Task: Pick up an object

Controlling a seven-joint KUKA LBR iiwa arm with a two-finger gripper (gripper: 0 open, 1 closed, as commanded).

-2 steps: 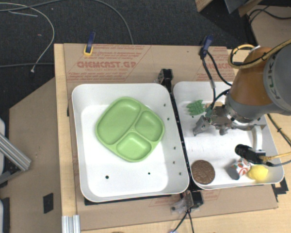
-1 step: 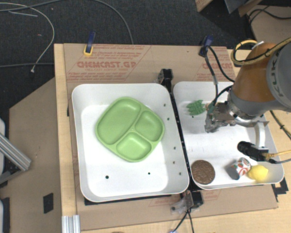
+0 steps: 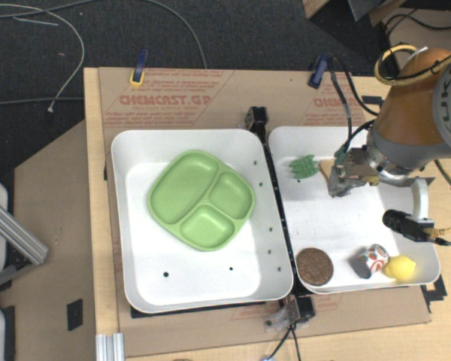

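Camera view from above shows the arm [image 3: 413, 119] reaching in from the right, its orange band and grey wrist covering the far right corner of the right bin [image 3: 338, 224]. The gripper [image 3: 338, 186] hangs low over the far half of that bin, and its tip is dark, small and muddled against the white floor, so I cannot tell whether it is open or closed, nor whether anything is caught in it. Just left of it, apart from it, lies a green spiky piece [image 3: 304, 166], the nearest loose thing. A small tan patch [image 3: 325, 170] shows between that piece and the gripper; what it is cannot be made out. Along the near edge of the same bin sit a brown disc [image 3: 314, 266], a white and red piece [image 3: 370, 260] with a grey part whose shape is unclear, and a yellow piece [image 3: 401, 268] touching it on the right. The left bin [image 3: 143, 277] holds a green divided plate [image 3: 201, 199], lying flat and turned at an angle, with three compartments. Both bins rest on a cardboard sheet [image 3: 173, 96] with red print, partly covered by the bins.
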